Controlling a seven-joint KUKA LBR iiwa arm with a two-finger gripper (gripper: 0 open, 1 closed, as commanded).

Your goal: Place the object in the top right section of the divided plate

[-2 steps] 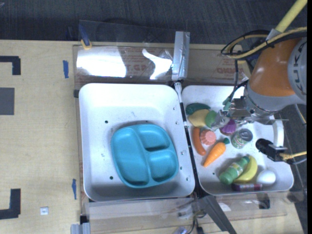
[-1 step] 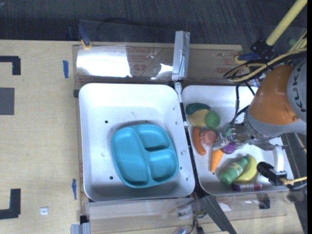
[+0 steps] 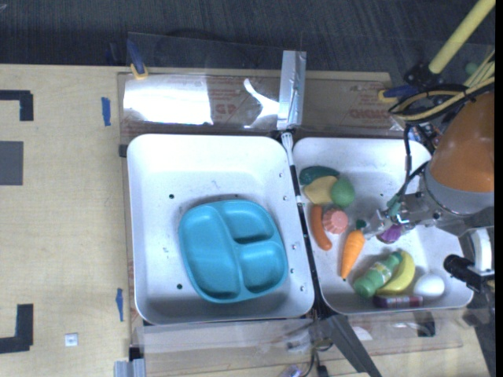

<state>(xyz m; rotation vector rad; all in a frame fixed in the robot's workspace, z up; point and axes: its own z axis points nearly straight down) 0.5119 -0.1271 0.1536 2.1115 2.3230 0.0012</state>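
Divided plate (image 3: 233,248), blue, three sections, sits flat in left bin (image 3: 157,171), slightly below bin centre, all sections bare. Top right section of plate is at approx 1 o'clock of plate centre. Right bin (image 3: 354,151) holds the toy food pile: dark green item (image 3: 316,173) at 12 o'clock of the group, yellow piece (image 3: 320,188) touching it just below, green round piece (image 3: 343,191) at 3 o'clock of the yellow one. Orange sausage-like piece (image 3: 318,228) lies along the bin's left wall, pink round item (image 3: 335,221) touching it at 3 o'clock. Carrot (image 3: 351,251) lies tilted, tip toward 7 o'clock, near bin centre. Green bottle (image 3: 376,274) and banana (image 3: 404,272) lie side by side toward 5 o'clock of the bin, white egg-like item (image 3: 429,287) at 3 o'clock of banana, dark red stick-shaped item (image 3: 393,299) along the bin's lower wall. Arm (image 3: 468,151) enters from 3 o'clock, orange band over the bin's right edge. Gripper (image 3: 391,225) is low over right bin, at 2 o'clock of carrot; a small purple item (image 3: 391,232) appears at fingertips, but whether it is grasped or merely beneath: cannot tell. Cables (image 3: 424,93) and yellow pole (image 3: 465,23) at 1 o'clock of the bench. Which object is the intended one: cannot tell.
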